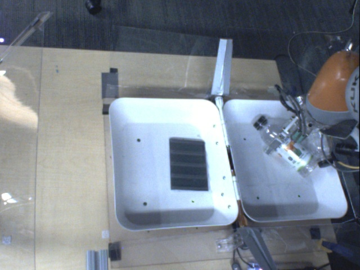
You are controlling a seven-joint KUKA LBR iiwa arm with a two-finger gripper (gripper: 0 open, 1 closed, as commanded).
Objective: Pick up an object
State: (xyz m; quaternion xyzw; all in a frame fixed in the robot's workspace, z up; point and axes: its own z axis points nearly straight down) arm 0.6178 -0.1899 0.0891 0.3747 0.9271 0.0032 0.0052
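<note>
A dark grey ribbed rectangular block (188,163) lies flat in the middle of the left bin (126,151). My gripper (279,140) hangs low over the right bin (332,201), in its upper right part, well to the right of the block. Clear plastic and small coloured parts make up its end. A small dark piece (260,122) sits at the gripper's left tip; I cannot tell whether it belongs to the gripper or is a separate object.
The arm with its orange band (332,83) comes in over the right bin's far right corner. A grey metal bar (223,66) stands behind the seam between the bins. Cables (343,161) trail at the right edge.
</note>
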